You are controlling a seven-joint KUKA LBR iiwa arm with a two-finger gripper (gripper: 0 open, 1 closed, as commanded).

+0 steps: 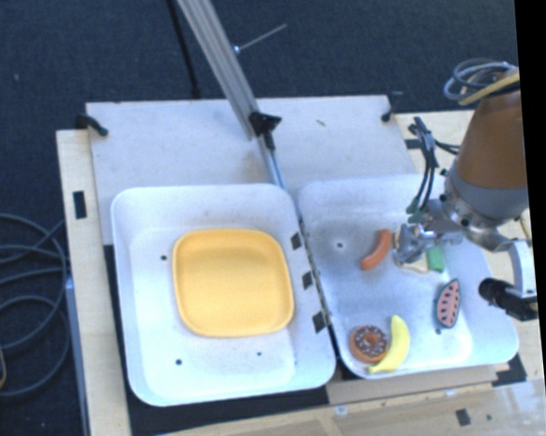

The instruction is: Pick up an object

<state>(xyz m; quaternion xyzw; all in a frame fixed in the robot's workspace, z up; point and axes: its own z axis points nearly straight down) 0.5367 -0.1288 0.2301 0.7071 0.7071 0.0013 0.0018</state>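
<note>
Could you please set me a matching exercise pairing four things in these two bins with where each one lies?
Things:
1. yellow plate
2. sausage
3. banana
4. watermelon slice

Places:
A. right bin's near edge, touching the donut
B. right bin, just left of the gripper
C. left bin
D. right bin, right of the banana

Pairs: 1-C, 2-B, 3-A, 4-D

One camera is hanging fixed above the bench (190,125), looking down at a slant, far enough back that it is taking in both white bins whole along with the dark floor around the bench. The left bin (143,298) is sitting toward the middle of its view, the right bin (347,206) beside it, and the arm (494,157) is reaching in from the right edge.
</note>
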